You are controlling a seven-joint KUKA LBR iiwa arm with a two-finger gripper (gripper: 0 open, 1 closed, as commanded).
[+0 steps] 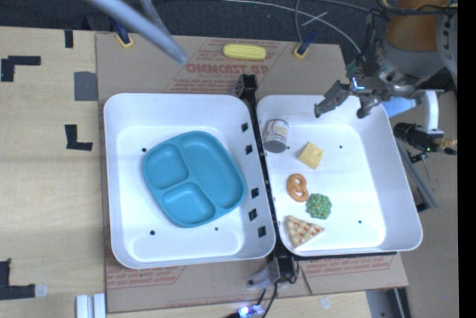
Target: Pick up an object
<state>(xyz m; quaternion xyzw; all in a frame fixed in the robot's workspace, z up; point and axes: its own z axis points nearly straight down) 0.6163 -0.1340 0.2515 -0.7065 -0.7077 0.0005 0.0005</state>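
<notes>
right bin (394, 183) | hand (344, 105) spread, empty | can (276, 135), cheese (311, 154) below-left

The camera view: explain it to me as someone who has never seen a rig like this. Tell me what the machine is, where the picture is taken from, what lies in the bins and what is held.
The picture comes from one fixed camera above the bench, looking down at a slant. On the right is a robot arm, grey and orange, ending in a two-finger hand. The fingers are spread and nothing sits between them; the hand hovers over the top edge of the right bin. That bin holds a small can, a yellow cheese block, a pretzel, green broccoli and a pizza slice, all toy food by the look. The left bin holds a blue divided plate. A yellow banana lies on the cardboard behind the bins.
</notes>
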